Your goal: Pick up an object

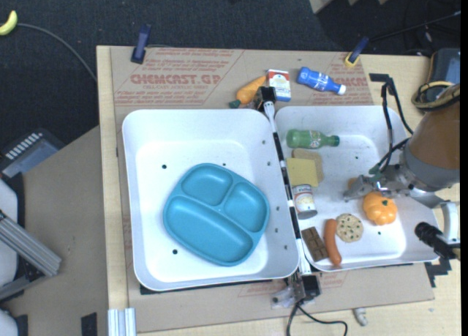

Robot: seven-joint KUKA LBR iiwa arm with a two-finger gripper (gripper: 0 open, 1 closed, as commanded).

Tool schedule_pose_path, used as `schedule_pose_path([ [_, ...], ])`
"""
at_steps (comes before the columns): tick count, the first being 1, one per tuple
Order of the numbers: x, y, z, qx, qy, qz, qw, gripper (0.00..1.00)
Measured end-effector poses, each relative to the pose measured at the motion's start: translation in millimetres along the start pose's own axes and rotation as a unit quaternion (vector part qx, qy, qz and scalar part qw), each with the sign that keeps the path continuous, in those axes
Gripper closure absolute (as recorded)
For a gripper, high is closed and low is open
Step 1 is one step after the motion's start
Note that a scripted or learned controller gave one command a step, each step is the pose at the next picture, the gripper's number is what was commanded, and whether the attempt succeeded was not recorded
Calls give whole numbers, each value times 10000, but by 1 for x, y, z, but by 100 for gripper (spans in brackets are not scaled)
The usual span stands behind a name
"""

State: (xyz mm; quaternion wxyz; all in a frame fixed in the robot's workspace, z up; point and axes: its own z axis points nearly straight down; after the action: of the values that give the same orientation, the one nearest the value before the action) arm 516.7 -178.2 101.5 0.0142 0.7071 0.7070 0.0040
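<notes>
Pumpkin (380,208) — small orange toy with a green stem, lower right of the frame, inside the right bin (351,118) near its right wall. Judged to be the target since the end effector (369,188) sits right over its upper-left side. Whether it is spread or closed can't be told from here; wrist blocks it, and nothing visibly sits clamped in it.

Arm enters from the right edge, grey body over the bin's right rim, angled down toward the pumpkin.

Rest of right bin is clutter for picking: green bottle (311,138) lying on its side near the top, yellow block (304,168) below it, small can (303,200) against the divider, cookie (349,228), sausage (333,241) and chocolate bar (314,243) along the bottom. Cookie is just beside the pumpkin — could get nudged.

Left bin (146,137) holds a blue divided tray (216,212), centre of frame, likely a drop spot.

On the counter (175,71) above the bins: blue bottle (320,81), milk carton (278,84), carrot (251,90) — outside the bins, probably strays.
</notes>
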Motion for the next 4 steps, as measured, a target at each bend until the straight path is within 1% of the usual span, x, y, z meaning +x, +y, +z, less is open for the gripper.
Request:
schedule_pose_path([
  [1, 1, -2, -7, 40, 21, 1, 10000, 100],
  [2, 13, 47, -96, 118, 69, -6, 9999, 100],
  [3, 13, 47, -96, 125, 70, -4, 9999, 0],
  [4, -18, -23, -45, 140, 71, 7, 9999, 0],
])
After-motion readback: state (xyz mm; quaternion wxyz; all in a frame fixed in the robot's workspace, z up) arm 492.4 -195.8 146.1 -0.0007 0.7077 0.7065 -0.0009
